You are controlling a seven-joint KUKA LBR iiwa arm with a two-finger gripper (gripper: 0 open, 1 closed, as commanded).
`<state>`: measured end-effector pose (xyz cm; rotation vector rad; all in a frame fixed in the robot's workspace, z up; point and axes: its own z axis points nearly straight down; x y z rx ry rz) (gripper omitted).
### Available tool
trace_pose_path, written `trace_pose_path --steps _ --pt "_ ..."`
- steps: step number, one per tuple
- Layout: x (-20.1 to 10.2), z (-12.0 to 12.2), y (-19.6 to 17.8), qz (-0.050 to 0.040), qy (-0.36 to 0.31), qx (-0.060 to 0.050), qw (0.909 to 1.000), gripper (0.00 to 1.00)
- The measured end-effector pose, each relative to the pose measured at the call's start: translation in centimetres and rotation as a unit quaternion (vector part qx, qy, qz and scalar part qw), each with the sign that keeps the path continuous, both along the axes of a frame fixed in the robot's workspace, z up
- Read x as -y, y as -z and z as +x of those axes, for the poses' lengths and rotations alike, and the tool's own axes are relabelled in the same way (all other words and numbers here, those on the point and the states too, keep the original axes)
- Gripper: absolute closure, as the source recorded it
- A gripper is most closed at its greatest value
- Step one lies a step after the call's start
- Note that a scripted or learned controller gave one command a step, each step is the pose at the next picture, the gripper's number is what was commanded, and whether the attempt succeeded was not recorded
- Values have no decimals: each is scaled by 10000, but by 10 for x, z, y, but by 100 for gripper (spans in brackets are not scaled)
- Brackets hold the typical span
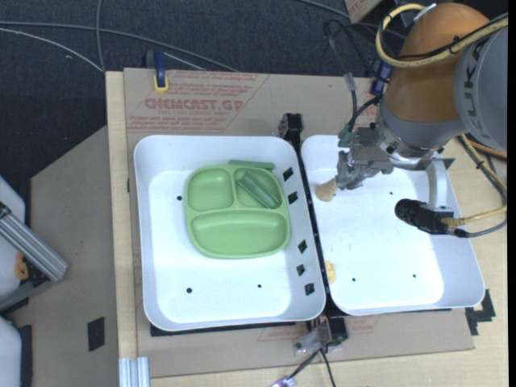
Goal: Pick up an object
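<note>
The tool (352,172) hangs low in the right bin (451,285) beside a small tan object (326,190) (finger state: cannot tell); I judge the next move must close on it.

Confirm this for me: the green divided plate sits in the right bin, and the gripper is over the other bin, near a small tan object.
Not quite. The camera view shows the green divided plate in the left bin, not the right one. The rest holds: the gripper is over the other bin, the right bin, near the small tan object.
</note>
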<state>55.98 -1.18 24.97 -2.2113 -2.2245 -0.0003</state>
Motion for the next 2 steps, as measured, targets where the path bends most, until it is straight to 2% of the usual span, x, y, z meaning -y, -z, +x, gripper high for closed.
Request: trace_pose_path --steps 1,2 --pt "-49 -11 -4 -1 -1 0 10000 100" --pt "-99 -27 16 -7 4 -11 10000 100"
